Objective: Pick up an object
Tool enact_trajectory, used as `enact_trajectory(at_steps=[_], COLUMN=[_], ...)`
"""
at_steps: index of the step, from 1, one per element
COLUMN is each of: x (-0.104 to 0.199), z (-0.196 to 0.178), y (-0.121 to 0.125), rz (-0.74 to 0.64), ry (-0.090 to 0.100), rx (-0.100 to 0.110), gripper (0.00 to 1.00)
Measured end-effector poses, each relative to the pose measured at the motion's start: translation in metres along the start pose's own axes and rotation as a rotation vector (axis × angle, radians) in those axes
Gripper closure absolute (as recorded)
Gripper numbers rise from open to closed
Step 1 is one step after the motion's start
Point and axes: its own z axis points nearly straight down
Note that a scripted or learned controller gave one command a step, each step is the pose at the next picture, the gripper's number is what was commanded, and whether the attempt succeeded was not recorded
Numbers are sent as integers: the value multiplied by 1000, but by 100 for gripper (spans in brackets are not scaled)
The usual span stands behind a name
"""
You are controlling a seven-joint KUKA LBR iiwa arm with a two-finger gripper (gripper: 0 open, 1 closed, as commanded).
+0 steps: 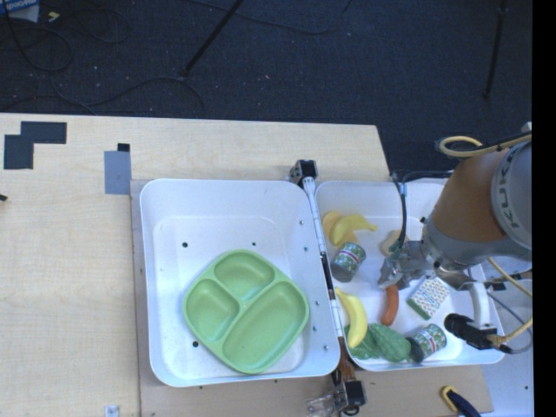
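The right bin (pixel 369 193) holds a yellow banana bunch (pixel 347 228), a small can (pixel 349 260), a single banana (pixel 354 318), an orange-red sausage (pixel 391 305), a green leafy toy (pixel 382 342), a second can (pixel 427 340) and a small patterned box (pixel 429 296). My gripper (pixel 397 271) hangs low over the middle of this bin. It is just above the sausage's upper end, right of the first can and left of the patterned box. Nothing shows as lifted off the bin floor.
The left bin (pixel 152 233) carries a green divided plate (pixel 248 309). A metal clamp (pixel 304 171) sits at the top of the wall between the bins. The wooden bench (pixel 61 259) stretches to the left, with dark floor behind it.
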Motion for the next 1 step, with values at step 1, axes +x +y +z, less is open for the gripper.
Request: enact_trajectory(at_steps=[1], x=[100], z=[-107], y=[-8], rz=[-10], ry=[-3], rx=[-5], gripper=[100])
